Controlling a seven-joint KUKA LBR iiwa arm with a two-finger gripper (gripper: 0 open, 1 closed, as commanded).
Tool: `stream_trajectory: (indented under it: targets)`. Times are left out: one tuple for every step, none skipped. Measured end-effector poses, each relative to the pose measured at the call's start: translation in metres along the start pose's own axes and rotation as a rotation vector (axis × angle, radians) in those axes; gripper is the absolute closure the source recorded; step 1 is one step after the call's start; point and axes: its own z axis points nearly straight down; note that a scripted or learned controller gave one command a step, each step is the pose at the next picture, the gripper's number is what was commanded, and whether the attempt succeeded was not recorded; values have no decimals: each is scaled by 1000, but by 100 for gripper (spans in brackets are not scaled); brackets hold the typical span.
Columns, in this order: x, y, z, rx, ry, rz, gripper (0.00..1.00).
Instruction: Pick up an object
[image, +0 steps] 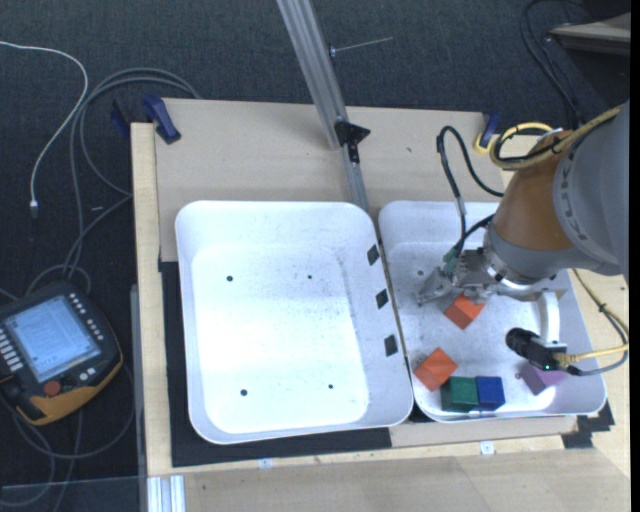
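Observation:
My gripper hangs low in the right bin, reaching in from the grey arm with its orange band. Its metal fingers look spread apart, open, with nothing between them. An orange block lies on the bin floor just in front of the fingertips, close to them or touching. A second orange block sits nearer the front. Beside it along the front wall are a green block and a blue block. A purple block lies at the front right.
The left bin stands beside the right one, with black clips on the shared wall. A metal pole slants in from the top. Cables loop over the right bin's back. A black connector sticks out near the purple block.

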Motion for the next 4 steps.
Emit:
stream_trajectory:
  targets:
    - [-62, 7, 1, -6, 2, 0, 0]
    - [-105, 32, 2, -2, 2, -2, 0]
    - [-116, 118, 13, 22, 12, -3, 0]
    - [-89, 74, 13, 27, 12, -1, 0]
